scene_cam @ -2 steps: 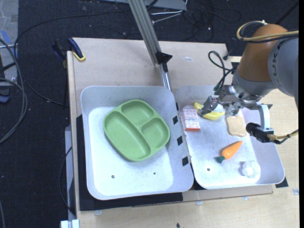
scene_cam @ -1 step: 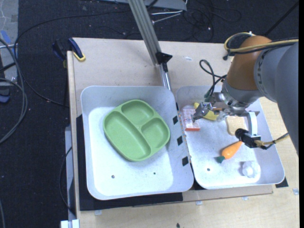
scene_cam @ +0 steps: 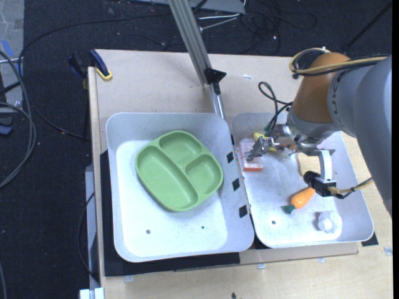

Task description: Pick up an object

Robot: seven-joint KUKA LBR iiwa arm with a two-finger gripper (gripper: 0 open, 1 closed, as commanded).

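Note:
My gripper [scene_cam: 257,148] hangs low over the far left part of the right bin [scene_cam: 349,229]. Directly under and beside its tip lies a small red and white flat object [scene_cam: 249,162], close to the bin's left wall. I cannot tell whether the gripper touches it. An orange toy carrot [scene_cam: 302,199] with a green end lies near the middle of the same bin. A small pale grey object [scene_cam: 324,222] rests near the bin's front right. Part of a cream-coloured item [scene_cam: 305,164] peeks out beneath the arm's wrist.
The left bin [scene_cam: 124,229] holds a green divided plate [scene_cam: 179,169]. A slanted metal pole [scene_cam: 193,36] rises from the bench behind the bins. Cables [scene_cam: 269,95] loop off the arm's wrist above the right bin. Black clips sit on the rim between the bins.

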